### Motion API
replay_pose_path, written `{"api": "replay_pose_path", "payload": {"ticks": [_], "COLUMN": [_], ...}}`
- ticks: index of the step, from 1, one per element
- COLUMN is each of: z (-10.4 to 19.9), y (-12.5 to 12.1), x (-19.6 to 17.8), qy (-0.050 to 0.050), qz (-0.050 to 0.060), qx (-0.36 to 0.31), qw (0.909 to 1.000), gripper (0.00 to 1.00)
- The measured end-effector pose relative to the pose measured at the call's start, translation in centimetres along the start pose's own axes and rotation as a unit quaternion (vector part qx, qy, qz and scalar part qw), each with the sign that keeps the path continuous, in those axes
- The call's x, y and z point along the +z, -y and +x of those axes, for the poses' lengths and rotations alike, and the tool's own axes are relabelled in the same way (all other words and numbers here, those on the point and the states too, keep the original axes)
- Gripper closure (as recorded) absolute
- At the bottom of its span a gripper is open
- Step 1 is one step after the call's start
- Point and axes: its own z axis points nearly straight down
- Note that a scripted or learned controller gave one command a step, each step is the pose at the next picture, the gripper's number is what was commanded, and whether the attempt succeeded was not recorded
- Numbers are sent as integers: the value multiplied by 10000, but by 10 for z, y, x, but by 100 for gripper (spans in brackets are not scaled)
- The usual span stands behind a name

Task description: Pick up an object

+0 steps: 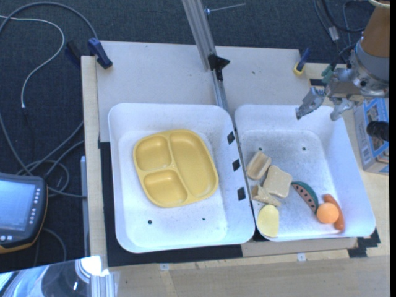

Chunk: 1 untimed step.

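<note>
we see the gripper (pixel 322 109) hanging over the far edge of the right bin (pixel 346 166), its two fingers (pixel 305 110) spread wide with nothing between them. the arm (pixel 377 36) comes in from the right. in that bin, toward the near side, sit the objects: a cluster of tan bread pieces (pixel 269 181), a pale yellow round piece (pixel 268 220) just beside them at the near rim, a curved melon slice (pixel 304 193), an orange ball (pixel 328 213) and a carrot (pixel 335 210) touching the ball. all lie well apart from the gripper. the left bin (pixel 124 166) holds a yellow tray (pixel 175 167) with three compartments. both bins rest side by side on the surface (pixel 154 67).
</note>
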Motion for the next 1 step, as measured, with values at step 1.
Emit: {"api": "replay_pose_path", "payload": {"ticks": [1], "z": [0], "y": [0], "x": [0], "qy": [0], "qz": [0], "qx": [0], "qw": [10000], "gripper": [0]}}
